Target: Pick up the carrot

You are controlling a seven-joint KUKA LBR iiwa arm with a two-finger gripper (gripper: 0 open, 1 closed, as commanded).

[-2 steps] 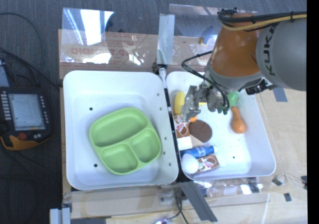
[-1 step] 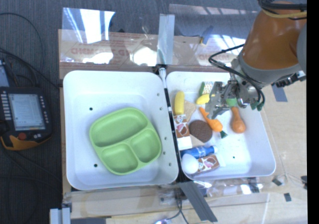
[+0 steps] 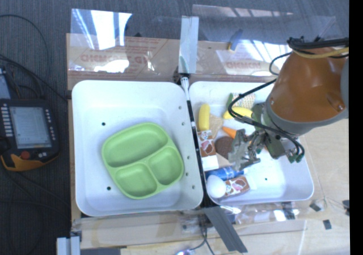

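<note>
your bench [image 3: 142, 222] carries two shallow white bins side by side: left bin [image 3: 91, 135], right bin [image 3: 295, 183].

The arm [image 3: 309, 86] was a bulky rounded body, its widest part a glossy orange band with soft highlights on its curve. Below the band ran a grey collar, narrower than the orange part. Above it, at the top right, a grey section showed, with a thin yellow line and black cables [image 3: 317, 41] looping across it. More thin black cables [image 3: 292, 149] curled out from under the collar on the lower side. The gripper [image 3: 245, 152] was a small cluster of grey and silver metal parts, angular and bracket-like, with dark joints between them. Its finer details were too small to make out.
</note>
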